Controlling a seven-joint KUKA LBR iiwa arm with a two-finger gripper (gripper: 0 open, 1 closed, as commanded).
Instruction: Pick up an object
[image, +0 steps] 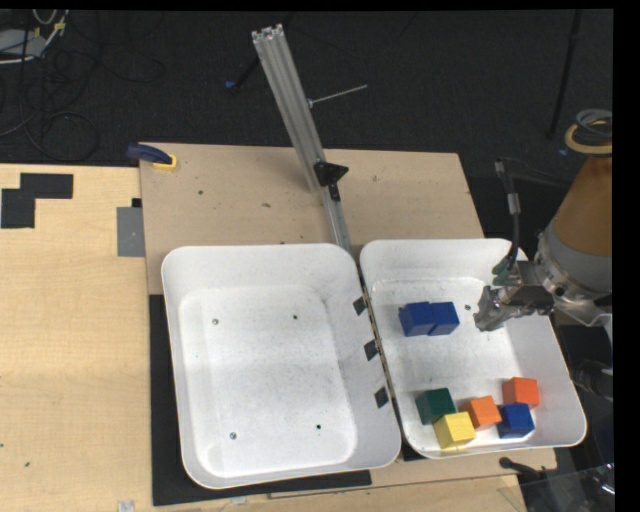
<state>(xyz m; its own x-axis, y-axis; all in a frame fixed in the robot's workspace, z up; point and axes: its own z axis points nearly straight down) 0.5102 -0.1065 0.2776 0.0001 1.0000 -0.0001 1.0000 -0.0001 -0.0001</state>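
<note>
- Arm (585, 235): broad orange band, tapering upward; grey rounded collar beneath it.
- Wrist section: grey metal, blocky, pale highlights along its edges.
- Gripper (492, 310): small, dark grey to silver, slim fingers; detail blurred.
- Small green spot near the gripper base; thin dark cable close by.

Both my bins (265, 262) are white; the blocks are blue (429, 318), dark green (434, 403), yellow (455, 428), orange (485, 410), red-orange (521, 391), another blue (516, 419).
</note>
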